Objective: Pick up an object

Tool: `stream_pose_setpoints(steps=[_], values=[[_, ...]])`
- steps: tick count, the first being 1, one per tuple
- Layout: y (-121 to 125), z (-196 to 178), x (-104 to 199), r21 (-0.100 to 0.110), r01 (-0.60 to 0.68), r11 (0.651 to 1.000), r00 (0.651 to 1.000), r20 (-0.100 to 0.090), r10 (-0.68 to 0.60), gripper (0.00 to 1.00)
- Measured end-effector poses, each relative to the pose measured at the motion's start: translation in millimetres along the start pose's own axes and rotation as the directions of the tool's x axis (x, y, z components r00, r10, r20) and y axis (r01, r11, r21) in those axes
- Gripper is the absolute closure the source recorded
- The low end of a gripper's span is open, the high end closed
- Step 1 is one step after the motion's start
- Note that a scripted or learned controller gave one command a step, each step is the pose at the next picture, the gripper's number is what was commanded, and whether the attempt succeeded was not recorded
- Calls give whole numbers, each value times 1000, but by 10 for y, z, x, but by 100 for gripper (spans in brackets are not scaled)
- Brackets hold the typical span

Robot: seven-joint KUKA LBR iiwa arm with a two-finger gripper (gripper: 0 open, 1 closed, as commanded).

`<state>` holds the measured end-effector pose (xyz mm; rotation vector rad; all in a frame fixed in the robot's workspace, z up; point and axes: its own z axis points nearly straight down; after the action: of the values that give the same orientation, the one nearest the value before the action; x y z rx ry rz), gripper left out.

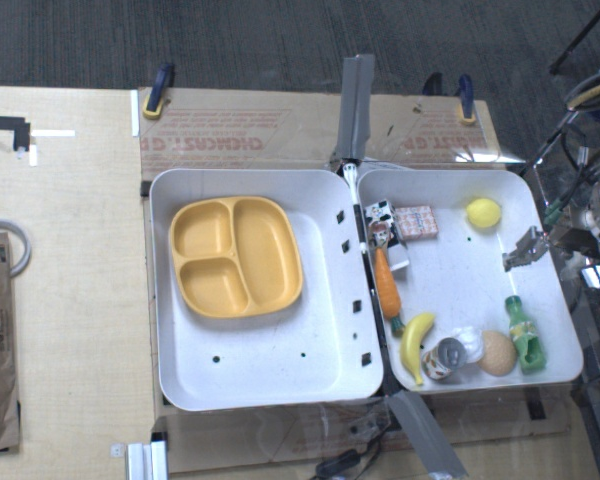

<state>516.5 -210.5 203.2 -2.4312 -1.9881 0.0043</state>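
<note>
Table: wood table (70,268), two white bins side by side, dark carpet behind.
Left bin (270,368): yellow divided plate (237,257).
Right bin (450,268): lemon (483,213), carrot (386,283), banana (414,344), can (442,358), green bottle (524,336), small box (415,223).
Gripper (520,251): at right bin's right edge, above the floor; jaws' state can't be told.
Progress: nothing lifted, every object lies in the bin; pick not yet done.
Hidden: arm mostly cut off at right; target unclear.

I see red print on the cardboard sheet (280,133) behind the bins, upside down, not legible.
</note>
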Motion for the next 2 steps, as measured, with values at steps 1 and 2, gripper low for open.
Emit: stream_pose_setpoints(steps=[1,2], values=[[50,1106,85,-3,-56,998,998,-9,56,0],[582,167,174,-3,46,999,999,1,-46,0]])
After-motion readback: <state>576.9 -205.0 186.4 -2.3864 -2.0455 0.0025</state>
